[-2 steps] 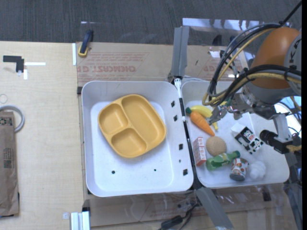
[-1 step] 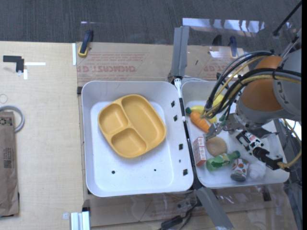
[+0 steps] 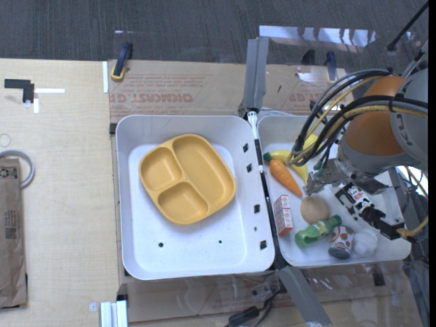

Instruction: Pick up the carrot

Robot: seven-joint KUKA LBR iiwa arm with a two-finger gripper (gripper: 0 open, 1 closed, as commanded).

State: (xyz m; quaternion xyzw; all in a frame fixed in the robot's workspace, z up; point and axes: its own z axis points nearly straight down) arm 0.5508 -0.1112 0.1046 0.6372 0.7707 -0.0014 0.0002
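The carrot [image 3: 285, 175] lies in the right bin [image 3: 388, 253], near that bin's left wall, with its long axis running diagonally: the green-topped stem end points to the upper left, the tapered orange tip to the lower right, toward a round tan potato-like item [image 3: 314, 209]. Just behind the carrot a yellow banana [image 3: 304, 150] is partly hidden by the arm's cables. Below and left of the carrot stands a small red-and-white carton [image 3: 283, 214]; farther toward the bin's near edge lie a green toy [image 3: 316, 231], a small can [image 3: 341, 242] on its side and a whitish lump [image 3: 366, 242]. The hand [image 3: 324, 180] of the grey arm [image 3: 409, 125], which carries an orange band, hangs over the middle of the right bin just right of the carrot's tip; whether the hand is spread or pressed together cannot be told, and the carrot rests free on the bin floor. The left bin [image 3: 136, 244] holds a yellow three-compartment plate [image 3: 187, 178], set somewhat askew. Both bins sit on a pale wood-grain counter [image 3: 54, 128]; behind them a flattened cardboard sheet [image 3: 163, 87] with red lettering lies flat, a brown paper bag [image 3: 11, 230] rests at the counter's left edge, and dark grey carpet [image 3: 170, 12] covers the floor beyond.
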